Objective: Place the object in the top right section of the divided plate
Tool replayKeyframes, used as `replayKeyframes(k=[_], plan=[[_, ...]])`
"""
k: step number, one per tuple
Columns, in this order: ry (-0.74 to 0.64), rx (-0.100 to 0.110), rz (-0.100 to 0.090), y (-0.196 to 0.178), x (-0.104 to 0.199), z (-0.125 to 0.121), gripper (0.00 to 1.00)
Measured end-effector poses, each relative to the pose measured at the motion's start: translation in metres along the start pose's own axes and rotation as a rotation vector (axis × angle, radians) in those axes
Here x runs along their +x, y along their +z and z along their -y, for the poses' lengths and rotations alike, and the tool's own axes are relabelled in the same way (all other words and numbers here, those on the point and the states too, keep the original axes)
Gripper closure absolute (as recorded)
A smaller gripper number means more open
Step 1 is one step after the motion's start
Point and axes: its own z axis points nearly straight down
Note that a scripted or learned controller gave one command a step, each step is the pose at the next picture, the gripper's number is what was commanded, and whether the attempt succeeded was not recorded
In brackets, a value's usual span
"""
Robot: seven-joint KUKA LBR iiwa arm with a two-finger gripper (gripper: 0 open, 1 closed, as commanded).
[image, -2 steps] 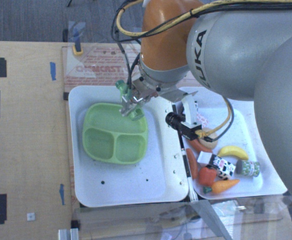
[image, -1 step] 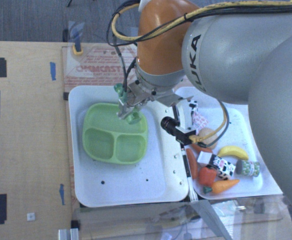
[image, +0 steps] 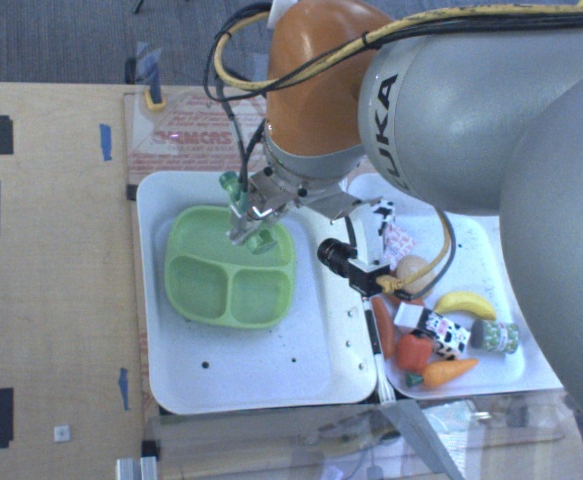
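A green divided plate (image: pixel 203 280) lies in the left white bin (image: pixel 261 373). It has one wide section along its far side and two smaller ones along its near side. My gripper (image: pixel 248 220) hangs over the plate's far right corner, below the orange band of the arm. A small green thing (image: pixel 263 240) sits right at the gripper's tip, over the plate's right rim. Whether it is held or resting on the plate I cannot tell. Another small teal-green piece (image: pixel 232 183) shows beside the gripper's upper left.
The right bin (image: pixel 516 368) holds several things: a banana (image: pixel 467 304), a carrot (image: pixel 450 371), a red pepper (image: pixel 414 351), a cow-patterned block (image: pixel 449 336), a grey-green can (image: pixel 497 338), a beige ball (image: pixel 411 266). The arm covers much of that bin.
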Motion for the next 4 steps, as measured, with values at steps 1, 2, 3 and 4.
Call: replayKeyframes(k=[1, 2, 3, 4], plan=[[0.056, -0.003, 0.0, -0.002, 0.009, -0.001, 1.0], [0.048, 0.0, 0.0, -0.002, 0.014, 0.002, 1.0], [-0.027, 0.0, 0.0, -0.005, 0.018, 0.012, 1.0], [-0.027, 0.0, 0.0, -0.005, 0.018, 0.012, 0.0]])
